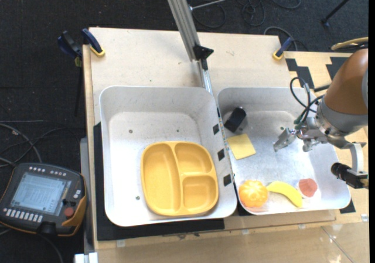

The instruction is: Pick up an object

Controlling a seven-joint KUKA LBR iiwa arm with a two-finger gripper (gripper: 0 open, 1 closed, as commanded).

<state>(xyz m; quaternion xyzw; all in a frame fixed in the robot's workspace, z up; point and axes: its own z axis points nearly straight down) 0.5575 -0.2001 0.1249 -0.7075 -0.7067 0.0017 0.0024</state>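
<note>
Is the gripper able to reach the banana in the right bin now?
Probably yes. The gripper hangs over the right bin, and the banana lies uncovered near the front wall, close beside the orange and a small red piece.

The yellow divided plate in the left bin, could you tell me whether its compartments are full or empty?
Empty. The yellow divided plate lies flat, right side up in the left bin, and all three compartments show only bare yellow surface.

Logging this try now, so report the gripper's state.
Gripper: fingers spread open, nothing between them, hanging over the right bin above the orange, banana and yellow square.
</note>
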